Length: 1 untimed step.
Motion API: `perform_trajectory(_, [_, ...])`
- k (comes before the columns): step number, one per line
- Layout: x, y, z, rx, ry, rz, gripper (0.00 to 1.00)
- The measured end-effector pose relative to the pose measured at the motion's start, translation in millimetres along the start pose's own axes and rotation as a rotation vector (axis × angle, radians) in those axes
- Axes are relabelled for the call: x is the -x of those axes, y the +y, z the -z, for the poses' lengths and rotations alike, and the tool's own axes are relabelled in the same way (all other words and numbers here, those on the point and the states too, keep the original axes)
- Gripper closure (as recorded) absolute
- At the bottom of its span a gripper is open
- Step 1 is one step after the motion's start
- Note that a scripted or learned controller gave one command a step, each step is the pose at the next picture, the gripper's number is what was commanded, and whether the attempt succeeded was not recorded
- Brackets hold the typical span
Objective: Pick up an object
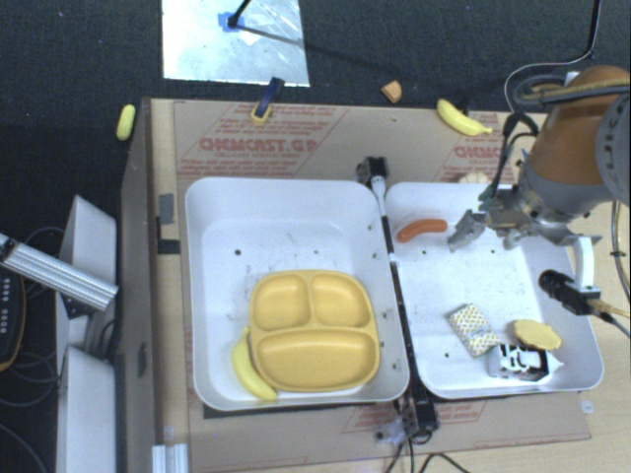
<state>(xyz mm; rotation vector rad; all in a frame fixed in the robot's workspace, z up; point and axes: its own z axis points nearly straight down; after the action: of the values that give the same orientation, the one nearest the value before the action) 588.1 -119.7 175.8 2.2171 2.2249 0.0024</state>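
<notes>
My gripper (pixel 488 233) hangs over the back of the right bin (pixel 434 377), its fingers spread open with nothing between them. An orange-red sausage (pixel 422 230) lies just left of the left finger (pixel 463 233), near the bin's back left corner. Towards the front of the same bin lie a patterned packet (pixel 471 328), a yellow lumpy piece (pixel 537 335) and a black-and-white item (pixel 521 361). The left bin (pixel 212 264) holds a yellow divided tray (pixel 314 328) with a banana (pixel 248 371) along its front left edge.
Behind the bins, a second banana (pixel 461 118) lies on the bench's back edge and a small orange piece (pixel 392 91) on the floor beyond it. A yellow item (pixel 125 121) lies on the floor at the left. A silver sheet (pixel 235 26) lies on the dark floor.
</notes>
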Motion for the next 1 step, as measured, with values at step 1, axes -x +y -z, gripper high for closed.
perform_trajectory(1, [24.2,-73.2,-8.6,-0.001,-0.001,-0.003,0.0])
